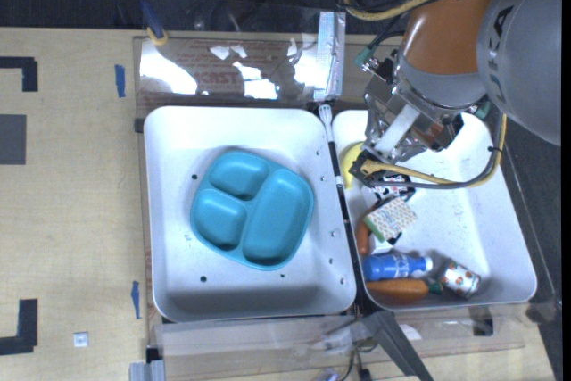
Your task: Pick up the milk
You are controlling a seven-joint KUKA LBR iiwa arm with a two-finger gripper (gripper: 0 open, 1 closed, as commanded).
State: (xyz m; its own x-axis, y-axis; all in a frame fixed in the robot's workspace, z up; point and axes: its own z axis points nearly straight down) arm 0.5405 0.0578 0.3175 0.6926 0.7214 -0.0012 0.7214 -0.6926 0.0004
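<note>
Two white bins sat side by side on the bench (71, 192): the left bin (169, 156) held a blue plate (252, 207), the right bin (504, 227) the clutter. We judged the pick unfinished. The claw (390, 192) hovered just above the milk carton (393, 219); open or closed, we could not tell. A blue bottle (397, 265) and the dividing wall crowded the carton.

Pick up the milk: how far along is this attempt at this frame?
Done: the gripper is positioned over the right bin, close above the small patterned carton, which is probably the milk.
In hand: nothing that can be seen. The carton lies on the bin floor, above the blue bottle in the view.
Left: closing on the carton and lifting it out.
</note>
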